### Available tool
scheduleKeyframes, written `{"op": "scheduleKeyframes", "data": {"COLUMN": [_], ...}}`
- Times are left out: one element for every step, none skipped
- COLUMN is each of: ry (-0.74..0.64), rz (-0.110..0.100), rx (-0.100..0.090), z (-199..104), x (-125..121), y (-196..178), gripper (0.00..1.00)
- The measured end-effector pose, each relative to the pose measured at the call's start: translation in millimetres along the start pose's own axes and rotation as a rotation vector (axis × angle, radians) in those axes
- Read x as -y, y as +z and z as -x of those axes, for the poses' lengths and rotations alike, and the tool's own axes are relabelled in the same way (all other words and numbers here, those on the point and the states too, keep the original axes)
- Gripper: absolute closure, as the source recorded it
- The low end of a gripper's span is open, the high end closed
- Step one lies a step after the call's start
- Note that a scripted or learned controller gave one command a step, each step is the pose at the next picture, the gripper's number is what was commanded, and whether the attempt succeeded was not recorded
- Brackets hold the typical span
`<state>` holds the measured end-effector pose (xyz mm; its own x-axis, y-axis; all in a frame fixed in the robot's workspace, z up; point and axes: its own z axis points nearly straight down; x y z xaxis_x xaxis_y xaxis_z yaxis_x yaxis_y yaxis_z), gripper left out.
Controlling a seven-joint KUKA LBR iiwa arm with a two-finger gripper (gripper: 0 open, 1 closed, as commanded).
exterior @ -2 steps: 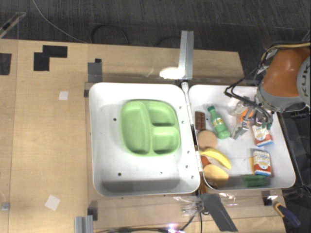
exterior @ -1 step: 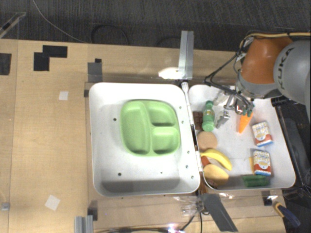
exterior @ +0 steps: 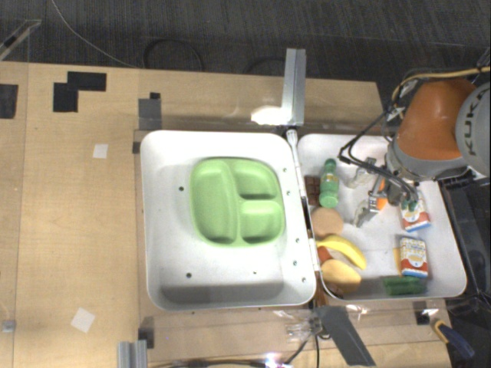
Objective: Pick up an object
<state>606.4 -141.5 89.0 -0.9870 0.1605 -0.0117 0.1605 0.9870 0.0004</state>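
The right bin point(exterior: 453, 240) holds several items. A green bottle point(exterior: 328, 182) lies near its left wall, with a tan rounded item point(exterior: 327, 221) below it. Further down are a yellow banana point(exterior: 343, 250) and an orange-yellow fruit point(exterior: 341, 273). Two small cartons point(exterior: 415, 216) point(exterior: 413, 256) sit on the right side, above a flat green piece point(exterior: 403, 285). My gripper point(exterior: 370, 208) hangs low over the middle of this bin, between the bottle and the upper carton. Nothing visibly sits in its grasp.
The left bin point(exterior: 165, 228) holds a green divided plate point(exterior: 235, 200). A metal post point(exterior: 294, 83) rises behind the wall between the bins. The arm's orange band point(exterior: 433, 121) and cables point(exterior: 368, 140) hang over the right bin's back right corner. Wooden bench lies to the left.
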Motion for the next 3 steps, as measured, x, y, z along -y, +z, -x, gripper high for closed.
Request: {"op": "scheduleKeyframes", "data": {"ry": [0.022,0.004,0.15], "rz": [0.0,0.0,0.001], "rx": [0.002,0.003,0.003], "z": [-6.0,-33.6,-18.1], "x": [-7.0,21.3,-23.8], "y": [-0.3,-1.2,-0.7], "gripper": [0.0,0.0,0.0]}}
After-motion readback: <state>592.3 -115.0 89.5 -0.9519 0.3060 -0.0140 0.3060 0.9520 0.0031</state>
